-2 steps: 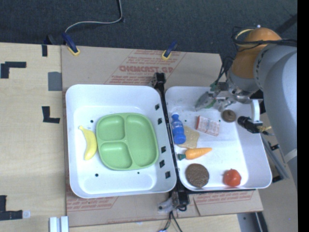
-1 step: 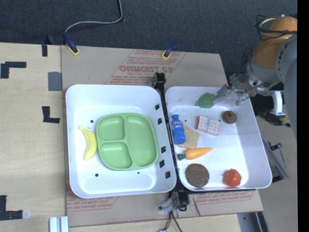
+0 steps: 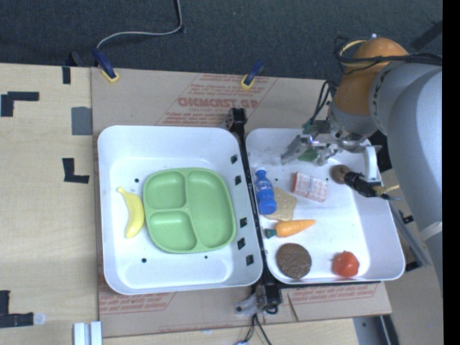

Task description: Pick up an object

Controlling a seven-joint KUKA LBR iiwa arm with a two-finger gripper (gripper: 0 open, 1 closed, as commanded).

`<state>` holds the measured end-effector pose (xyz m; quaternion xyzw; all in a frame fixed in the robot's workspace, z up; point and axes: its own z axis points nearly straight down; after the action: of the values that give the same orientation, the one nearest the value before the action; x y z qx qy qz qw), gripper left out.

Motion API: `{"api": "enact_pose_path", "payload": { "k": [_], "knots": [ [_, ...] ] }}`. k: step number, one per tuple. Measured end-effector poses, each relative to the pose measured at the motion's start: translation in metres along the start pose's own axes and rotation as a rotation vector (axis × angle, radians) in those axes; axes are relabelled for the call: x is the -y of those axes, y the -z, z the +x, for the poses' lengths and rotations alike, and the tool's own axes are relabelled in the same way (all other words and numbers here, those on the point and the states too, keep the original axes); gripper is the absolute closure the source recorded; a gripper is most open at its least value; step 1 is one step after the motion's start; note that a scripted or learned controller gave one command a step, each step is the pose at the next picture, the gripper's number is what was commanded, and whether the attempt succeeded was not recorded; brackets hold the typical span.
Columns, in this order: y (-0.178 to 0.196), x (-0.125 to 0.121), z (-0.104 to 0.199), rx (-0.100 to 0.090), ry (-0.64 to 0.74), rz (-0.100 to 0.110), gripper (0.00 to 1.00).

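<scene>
My gripper point(image 3: 305, 149) hangs over the back of the right bin point(image 3: 381, 228), above bare white floor. A red-and-white packet point(image 3: 310, 186) lies just in front of it, apart from it. A blue bottle point(image 3: 265, 192) stands by the bin's left wall, beside a pale yellow slab point(image 3: 286, 204). Nearer the front are an orange carrot point(image 3: 295, 227), a brown round disc point(image 3: 293, 259) and a red tomato point(image 3: 346, 264). Nothing is seen in the gripper's grasp.
The left bin point(image 3: 115, 157) holds a green divided plate point(image 3: 190, 209) and a yellow banana point(image 3: 133, 211) at its left side. A black clamp ridge point(image 3: 243, 185) separates the two bins. The arm's grey body point(image 3: 420, 142) looms over the right bin's right edge.
</scene>
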<state>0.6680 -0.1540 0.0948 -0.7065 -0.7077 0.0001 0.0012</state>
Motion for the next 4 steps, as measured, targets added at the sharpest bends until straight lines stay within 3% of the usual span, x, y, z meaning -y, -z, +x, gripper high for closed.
{"api": "enact_pose_path", "payload": {
  "k": [1, 2, 3, 4],
  "knots": [
    [-0.008, 0.041, -0.017, 0.003, -0.001, -0.005, 0.0],
    [-0.009, -0.001, 0.038, 0.001, 0.001, -0.005, 0.0],
    [-0.008, 0.055, -0.025, 0.005, -0.002, -0.005, 0.0],
    [0.004, -0.001, 0.009, 0.001, 0.0, -0.002, 0.0]
  ]
}}
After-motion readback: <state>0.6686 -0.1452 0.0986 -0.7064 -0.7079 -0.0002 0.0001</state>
